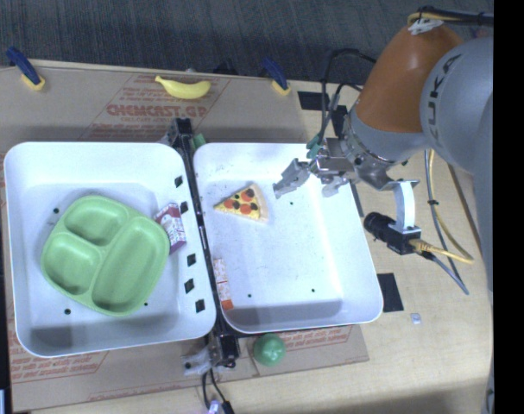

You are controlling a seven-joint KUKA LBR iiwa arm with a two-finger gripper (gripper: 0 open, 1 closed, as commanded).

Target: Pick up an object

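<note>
Pizza slice point(242, 203), a toy one with dark and red toppings, lies flat in the right bin point(331, 300), near that bin's upper left corner and close to the divider shared with the left bin point(28, 326). The gripper point(306, 178) hangs just beside the slice on its right, apart from it, fingers spread fairly wide with nothing between them.

Risk, as I judge it: the slice is thin and lies flush on the bin floor, so the fingers may slide over it or push it toward the bin wall rather than close around it. A descent from where the gripper hangs now would land beside the slice, not over it, and could catch nothing.

Counted: two white bins; one pizza slice in the right bin; one green divided plate point(104, 253) in the left bin, with one small dark red packet point(171, 224) just beside the plate toward the divider. On the counter outside the bins sit one yellow banana point(183, 85) above and one green ball point(268, 349) below.
</note>
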